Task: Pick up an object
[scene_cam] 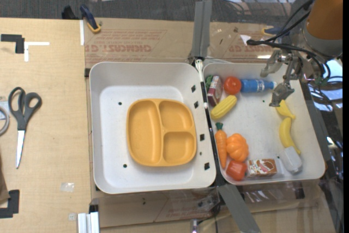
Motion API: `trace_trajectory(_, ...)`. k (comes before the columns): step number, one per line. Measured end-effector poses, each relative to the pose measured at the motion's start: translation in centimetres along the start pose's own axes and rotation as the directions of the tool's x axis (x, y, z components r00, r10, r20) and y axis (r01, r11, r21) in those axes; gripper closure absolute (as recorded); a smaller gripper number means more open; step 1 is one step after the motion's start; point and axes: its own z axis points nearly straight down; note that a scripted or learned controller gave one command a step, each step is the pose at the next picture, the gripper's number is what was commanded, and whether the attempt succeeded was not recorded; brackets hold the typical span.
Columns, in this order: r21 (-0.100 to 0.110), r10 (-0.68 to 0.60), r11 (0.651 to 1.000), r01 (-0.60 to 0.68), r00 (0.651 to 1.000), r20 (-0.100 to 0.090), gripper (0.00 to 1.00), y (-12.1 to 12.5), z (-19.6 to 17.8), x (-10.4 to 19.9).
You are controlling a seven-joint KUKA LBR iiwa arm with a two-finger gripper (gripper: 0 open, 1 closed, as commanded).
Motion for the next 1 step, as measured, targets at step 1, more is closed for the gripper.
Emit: trace_trajectory(1,0.0,-0.057,0.998,0.057,0.998,0.0,0.0,-5.7,6.9,3.64)
